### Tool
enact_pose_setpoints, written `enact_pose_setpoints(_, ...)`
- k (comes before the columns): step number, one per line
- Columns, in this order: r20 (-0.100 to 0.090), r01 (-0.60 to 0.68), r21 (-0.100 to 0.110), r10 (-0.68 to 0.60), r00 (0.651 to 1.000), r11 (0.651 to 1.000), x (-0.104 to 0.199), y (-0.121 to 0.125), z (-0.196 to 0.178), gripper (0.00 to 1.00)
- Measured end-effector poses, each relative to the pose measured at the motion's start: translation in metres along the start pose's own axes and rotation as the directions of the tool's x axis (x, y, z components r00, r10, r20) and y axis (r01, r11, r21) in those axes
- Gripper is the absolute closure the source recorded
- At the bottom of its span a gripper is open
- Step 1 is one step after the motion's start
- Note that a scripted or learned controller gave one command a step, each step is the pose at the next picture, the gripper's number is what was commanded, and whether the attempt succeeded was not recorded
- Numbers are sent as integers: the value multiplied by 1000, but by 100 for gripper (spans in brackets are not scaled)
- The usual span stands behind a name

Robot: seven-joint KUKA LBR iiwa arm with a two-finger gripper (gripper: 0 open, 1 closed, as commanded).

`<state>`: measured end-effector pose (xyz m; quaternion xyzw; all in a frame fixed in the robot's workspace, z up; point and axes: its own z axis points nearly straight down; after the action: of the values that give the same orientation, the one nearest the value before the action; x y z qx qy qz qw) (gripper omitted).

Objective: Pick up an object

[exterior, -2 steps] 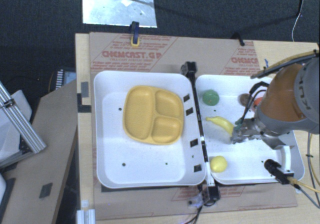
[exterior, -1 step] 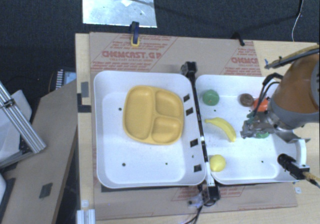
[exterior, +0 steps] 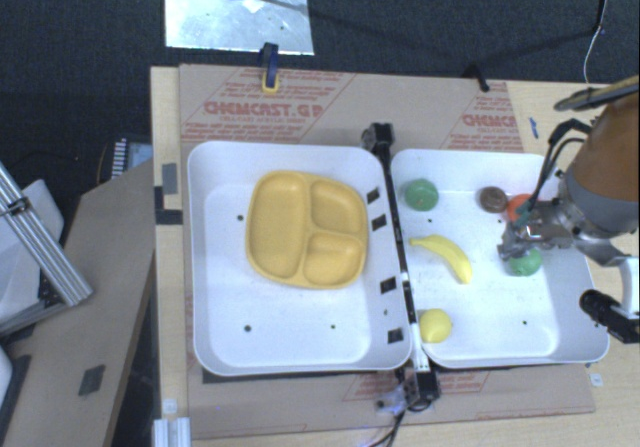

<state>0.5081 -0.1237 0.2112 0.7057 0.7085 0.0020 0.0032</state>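
Arm [exterior: 605,170] cut off by the right edge at three o'clock, gripper [exterior: 522,235] fingertips too small to read, green object [exterior: 524,262] partly hidden under them, orange object [exterior: 518,204] half covered at the gripper's twelve o'clock.

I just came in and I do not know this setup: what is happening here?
A robot arm reaches in from the right, its pincer low over the right bin, right at a green object. A banana, a green ball and a yellow ball lie there too. The left bin has a yellow tray.
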Motion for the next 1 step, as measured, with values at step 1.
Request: enact_pose_setpoints(1,0,1,2,-1,1000,1000,0,2,-31,100)
